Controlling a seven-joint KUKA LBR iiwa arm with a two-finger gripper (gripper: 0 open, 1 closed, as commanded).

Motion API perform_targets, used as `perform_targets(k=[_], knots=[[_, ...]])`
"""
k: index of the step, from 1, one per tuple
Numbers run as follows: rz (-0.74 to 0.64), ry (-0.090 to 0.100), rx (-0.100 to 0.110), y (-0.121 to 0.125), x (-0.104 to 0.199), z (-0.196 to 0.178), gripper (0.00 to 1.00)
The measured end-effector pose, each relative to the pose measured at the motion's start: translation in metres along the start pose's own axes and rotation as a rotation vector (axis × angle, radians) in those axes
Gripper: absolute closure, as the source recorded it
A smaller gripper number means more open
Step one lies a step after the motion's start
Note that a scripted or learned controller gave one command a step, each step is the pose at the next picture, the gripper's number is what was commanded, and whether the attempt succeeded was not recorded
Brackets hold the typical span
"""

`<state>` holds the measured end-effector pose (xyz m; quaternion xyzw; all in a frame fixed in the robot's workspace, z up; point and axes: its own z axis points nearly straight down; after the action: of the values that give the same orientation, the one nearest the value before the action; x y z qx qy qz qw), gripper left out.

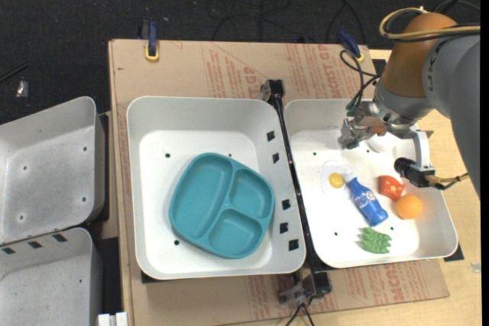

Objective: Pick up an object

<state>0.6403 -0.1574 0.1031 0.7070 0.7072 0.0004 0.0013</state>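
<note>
Nearest the camera, a green toy [374, 240] lies well below the tool [356, 132], with a blue bottle [366, 201], yellow piece [335, 180], red piece [390, 187] and orange ball [409, 207] between, loose in the right bin [321, 126] for picking. Whether the tool is wide or narrow I cannot tell. A teal tray [221, 204] sits far left.

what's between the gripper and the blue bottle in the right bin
In the camera view, a small yellow ball and bare white bin floor lie between the gripper and the blue bottle.
</note>
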Motion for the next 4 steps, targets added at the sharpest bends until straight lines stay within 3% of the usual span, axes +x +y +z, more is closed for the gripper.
perform_targets(k=[3, 4], knots=[[-0.002, -0.001, -0.004, 0.010, -0.013, -0.153, 1.00], [-0.005, 0.002, 0.004, -0.015, 0.036, -0.155, 1.00]])
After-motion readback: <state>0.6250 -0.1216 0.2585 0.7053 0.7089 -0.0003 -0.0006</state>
